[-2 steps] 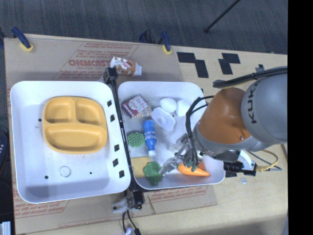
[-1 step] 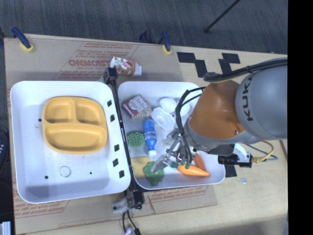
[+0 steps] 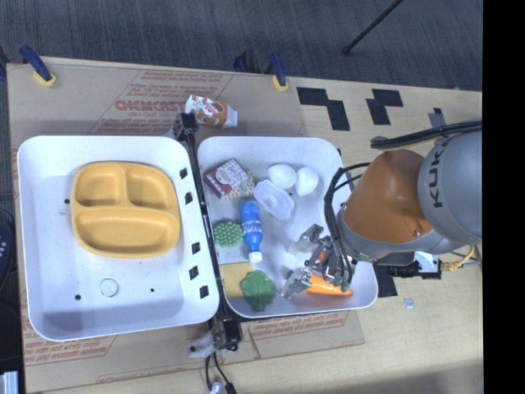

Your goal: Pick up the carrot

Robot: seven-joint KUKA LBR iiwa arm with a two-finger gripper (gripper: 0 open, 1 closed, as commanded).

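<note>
We see the carrot (image 3: 330, 286) lying on its side in the right bin (image 3: 336, 150), down in the near right corner, close to the bin's right wall and front rim. The gripper (image 3: 305, 279) is low over that same corner, and its metal fingers (image 3: 294, 286) sit at the carrot's left end, touching or overlapping it from our angle. Most of the carrot's orange length reaches out to the right of the fingers, toward the bin wall. We cannot tell whether the fingers are spread or closed, nor whether the carrot sits between them, as the wrist hardware crowds that spot. The arm (image 3: 394, 199) comes in from the right, its orange band hanging over the bin's right rim.

Just left of the gripper lies a green broccoli (image 3: 257, 288) near the front rim. A blue bottle (image 3: 251, 230) stands out in the middle of the bin, with a green ball (image 3: 228, 234) beside it on the left. Two white eggs (image 3: 293, 177) rest near the far wall. The left bin (image 3: 49, 302) holds a yellow tray (image 3: 125, 208)
</note>
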